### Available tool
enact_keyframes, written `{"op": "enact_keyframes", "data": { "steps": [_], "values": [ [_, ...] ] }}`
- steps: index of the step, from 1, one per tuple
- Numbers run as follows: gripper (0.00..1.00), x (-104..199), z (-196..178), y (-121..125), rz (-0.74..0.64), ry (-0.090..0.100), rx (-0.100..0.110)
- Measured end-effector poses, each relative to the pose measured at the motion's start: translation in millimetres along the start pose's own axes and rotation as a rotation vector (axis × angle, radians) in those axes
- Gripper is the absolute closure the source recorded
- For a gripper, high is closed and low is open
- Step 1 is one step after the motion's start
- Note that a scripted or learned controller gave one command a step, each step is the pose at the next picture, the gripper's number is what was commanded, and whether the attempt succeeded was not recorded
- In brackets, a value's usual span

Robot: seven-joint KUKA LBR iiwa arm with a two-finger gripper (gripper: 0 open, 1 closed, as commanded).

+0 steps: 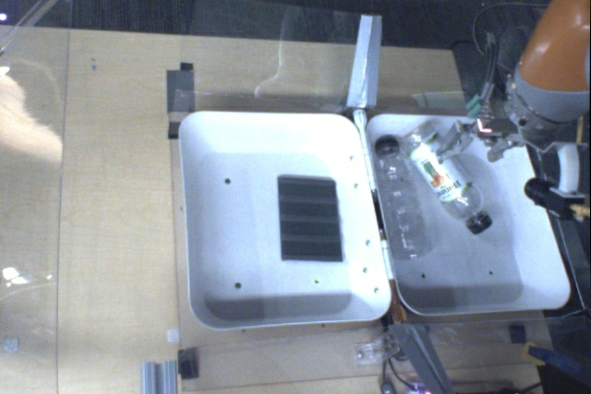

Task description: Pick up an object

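Observation:
Two clear plastic bottles lie in the right bin (pixel 536 281). One bottle (pixel 445 185) has a white and green label and a black cap pointing toward the front right. The other, unlabelled bottle (pixel 404 203) lies along the bin's left wall, its black cap at the far end. A dark ridged rectangular block (pixel 309 217) lies flat in the middle of the left bin (pixel 222 152). My gripper (pixel 480 136) hangs over the far right part of the right bin, just beyond the labelled bottle's upper end, under the orange band of the arm (pixel 559 32).
A grey upright divider post (pixel 363 60) stands behind the seam between the two bins. A clear plastic sheet covers the bench (pixel 92 198) on the left. Cables and dark fittings (pixel 554 189) hang beside the right bin's right edge.

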State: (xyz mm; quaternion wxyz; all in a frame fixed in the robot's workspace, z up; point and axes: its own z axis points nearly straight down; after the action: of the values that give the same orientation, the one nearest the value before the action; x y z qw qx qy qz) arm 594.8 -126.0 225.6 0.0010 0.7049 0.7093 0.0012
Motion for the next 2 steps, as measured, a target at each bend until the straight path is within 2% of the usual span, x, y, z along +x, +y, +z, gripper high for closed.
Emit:
{"op": "enact_keyframes", "data": {
  "steps": [1,2],
  "values": [
    [0.00,-42,138,41,-0.075,-0.002,-0.005],
    [1.00,-41,126,44,-0.077,-0.002,-0.012]
  ]
}}
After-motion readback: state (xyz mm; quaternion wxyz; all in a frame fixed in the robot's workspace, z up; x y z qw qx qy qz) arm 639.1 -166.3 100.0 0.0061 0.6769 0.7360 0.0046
